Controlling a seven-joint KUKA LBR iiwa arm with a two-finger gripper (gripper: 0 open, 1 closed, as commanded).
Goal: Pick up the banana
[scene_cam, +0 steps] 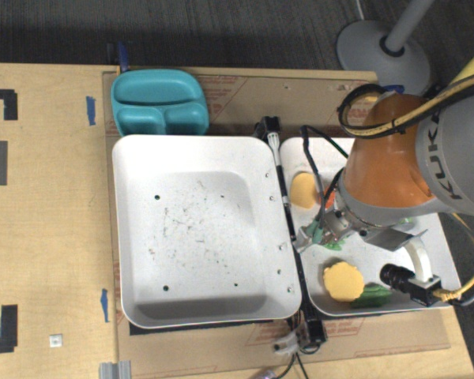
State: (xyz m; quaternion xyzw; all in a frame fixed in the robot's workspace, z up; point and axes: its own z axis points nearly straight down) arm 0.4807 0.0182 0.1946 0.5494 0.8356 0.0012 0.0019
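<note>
My gripper [322, 232] hangs low over the left half of the right bin [450, 268], mostly covered by the orange and grey wrist. A yellow-orange piece [303, 189] lies just beyond it near the bin's left wall; it may be one end of the banana, the rest being hidden under the arm. A rounder yellow object [342, 280] rests nearer the bin's front edge, a little apart from the gripper. Something green [329, 241] shows right at the gripper's tip.
The left bin [201, 227] is beside it, separated by a black divider rail [287, 212]. A teal tray [159, 101] stands behind the left bin. Another green item [375, 294] lies by the round yellow object at the right bin's front.
</note>
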